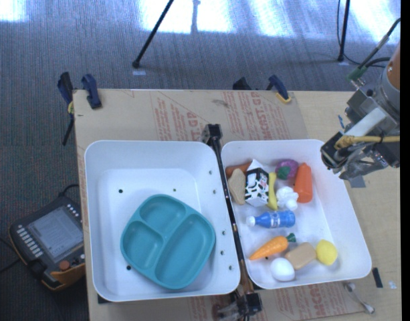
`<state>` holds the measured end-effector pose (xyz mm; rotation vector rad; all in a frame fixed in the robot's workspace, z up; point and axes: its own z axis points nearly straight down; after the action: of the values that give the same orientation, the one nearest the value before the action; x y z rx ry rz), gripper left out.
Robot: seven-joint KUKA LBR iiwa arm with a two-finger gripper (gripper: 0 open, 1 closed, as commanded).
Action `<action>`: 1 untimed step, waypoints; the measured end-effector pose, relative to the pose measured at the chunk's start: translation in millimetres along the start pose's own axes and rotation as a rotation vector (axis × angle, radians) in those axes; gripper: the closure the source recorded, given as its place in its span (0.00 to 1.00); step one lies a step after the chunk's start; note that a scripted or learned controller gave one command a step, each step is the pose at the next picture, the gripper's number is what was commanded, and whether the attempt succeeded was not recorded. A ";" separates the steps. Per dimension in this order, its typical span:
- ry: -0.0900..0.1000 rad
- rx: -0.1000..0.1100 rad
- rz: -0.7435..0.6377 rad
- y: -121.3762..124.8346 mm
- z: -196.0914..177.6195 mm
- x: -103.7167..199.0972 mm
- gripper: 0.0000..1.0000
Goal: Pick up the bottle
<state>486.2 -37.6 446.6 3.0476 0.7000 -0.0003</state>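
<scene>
Bottle, a small blue plastic one with a white cap, lies on its side near the middle of the right white bin, among smooth toy foods: a tapered orange carrot just below it, a round white egg, a yellow lemon and a boxy cow-print carton. Left bin holds a glossy teal divided plate. The hand hangs over the right bin's upper right rim, well apart from the bottle, on the brown board desk.

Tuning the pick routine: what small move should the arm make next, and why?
Probably shift the gripper left and toward the bin's middle, to above the blue bottle. It sits at the right bin's upper-right rim, well apart from the bottle, which lies on its side.
</scene>
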 end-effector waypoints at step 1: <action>0.001 -0.003 -0.019 0.0 -8.6 2.7 1.00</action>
<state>488.6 -36.3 455.1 3.0378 0.7279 0.0019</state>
